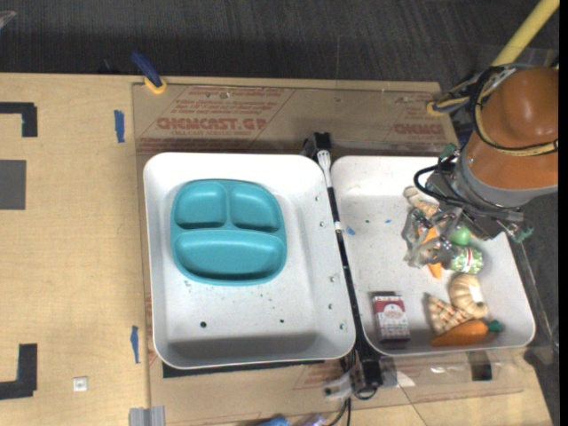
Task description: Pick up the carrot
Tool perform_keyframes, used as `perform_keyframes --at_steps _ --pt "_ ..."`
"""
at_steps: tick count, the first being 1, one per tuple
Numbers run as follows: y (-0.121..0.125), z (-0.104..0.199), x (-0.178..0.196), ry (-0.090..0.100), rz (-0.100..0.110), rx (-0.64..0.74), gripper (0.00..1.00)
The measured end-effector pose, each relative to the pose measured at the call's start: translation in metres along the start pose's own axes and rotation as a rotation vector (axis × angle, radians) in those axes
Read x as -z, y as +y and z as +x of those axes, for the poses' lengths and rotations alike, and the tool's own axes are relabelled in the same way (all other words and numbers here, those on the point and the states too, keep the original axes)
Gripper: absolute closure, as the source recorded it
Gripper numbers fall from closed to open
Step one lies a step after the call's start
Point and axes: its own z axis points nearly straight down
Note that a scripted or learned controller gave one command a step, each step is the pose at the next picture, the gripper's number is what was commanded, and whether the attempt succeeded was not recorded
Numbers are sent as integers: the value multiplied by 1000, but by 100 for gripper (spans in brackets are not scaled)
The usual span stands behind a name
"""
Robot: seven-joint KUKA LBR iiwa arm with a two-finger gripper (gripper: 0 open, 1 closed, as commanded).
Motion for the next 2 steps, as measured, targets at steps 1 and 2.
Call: perform_keyframes --at_steps 1,2 --pt "-37 71 -38 23 -14 262 100" --pt "-23 56 -110 14 -18 856 100"
